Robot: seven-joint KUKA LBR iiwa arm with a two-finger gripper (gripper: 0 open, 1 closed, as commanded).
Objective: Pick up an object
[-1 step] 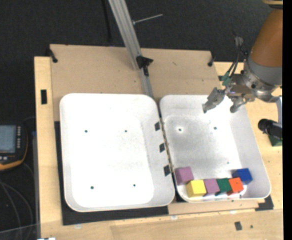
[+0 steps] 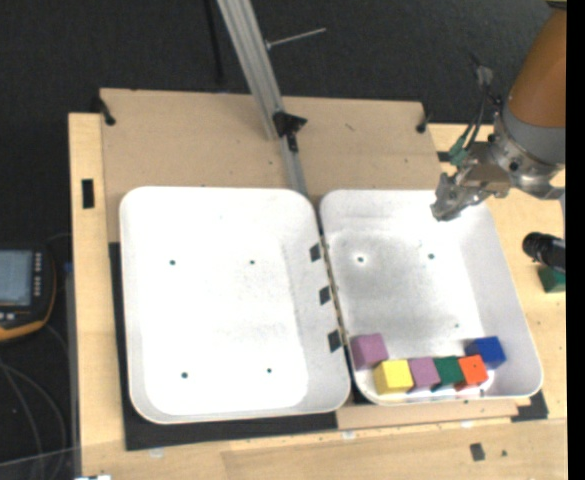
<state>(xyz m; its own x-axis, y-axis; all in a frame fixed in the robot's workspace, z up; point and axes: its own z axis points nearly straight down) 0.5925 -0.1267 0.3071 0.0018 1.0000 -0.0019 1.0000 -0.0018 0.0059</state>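
Two bins are seen on a table (image 2: 392, 118); blocks (image 2: 427, 366) lie near of the gripper (image 2: 450, 206), whose state cannot be told.

6 blocks (image 2: 427, 366) along near edge of right bin (image 2: 502, 268), left bin (image 2: 142, 298) beside.

Two shallow white bins sit side by side, one (image 2: 222, 298) at frame left and one (image 2: 412, 288) at frame right. Six small blocks cluster at lower right: two purple (image 2: 369, 348) (image 2: 424, 371), one yellow (image 2: 394, 376), one green (image 2: 447, 370), one orange (image 2: 471, 370), one blue (image 2: 487, 349).
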